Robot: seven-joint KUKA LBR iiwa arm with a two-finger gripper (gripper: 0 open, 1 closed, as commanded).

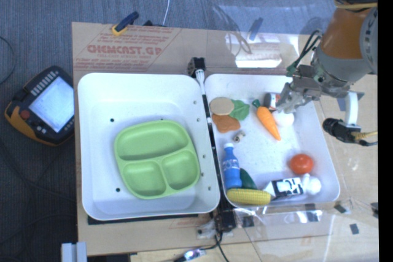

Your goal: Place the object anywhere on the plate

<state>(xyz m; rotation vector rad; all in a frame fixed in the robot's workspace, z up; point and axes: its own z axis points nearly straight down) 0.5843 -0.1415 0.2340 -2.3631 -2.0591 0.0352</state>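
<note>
The bench under me carries two white bins side by side; the left bin holds the green plate, a three-part tray lying flat near its middle with nothing on it. The right bin holds all the small things. My arm comes in from the right, grey with its orange band, and my gripper hangs over the far right part of that bin, just above the top end of the carrot. From here I cannot tell how my grip stands, and I see nothing held in it. The carrot lies slanted in the bin, its green top toward the far wall. To its left sits a burger with a green leaf beside it. Nearer the front wall lie a blue bottle, a yellow corn cob, a black-and-white bottle and a red tomato. Off the bench, on the carpet to the left, rests a control pendant.
</note>
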